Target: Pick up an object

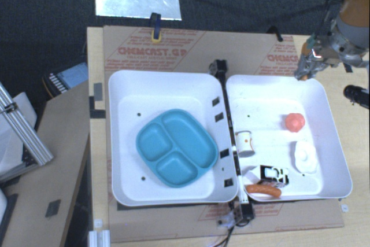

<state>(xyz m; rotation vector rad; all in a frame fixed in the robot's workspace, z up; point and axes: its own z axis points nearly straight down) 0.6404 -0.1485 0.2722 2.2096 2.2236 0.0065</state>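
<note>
several small objects lie in the right bin (324,124), so bring your gripper (304,71), whose claw state i cannot tell, from one o'clock down over the pink ball (295,122) near three o'clock.

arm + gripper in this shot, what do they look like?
The arm is grey metal with an orange band above the wrist. The wrist section is silver-grey and bulky, with dark cables looping along it. The gripper is small, grey and dark, with a tiny red mark near its base. Its fingers are too blurred to describe.
</note>
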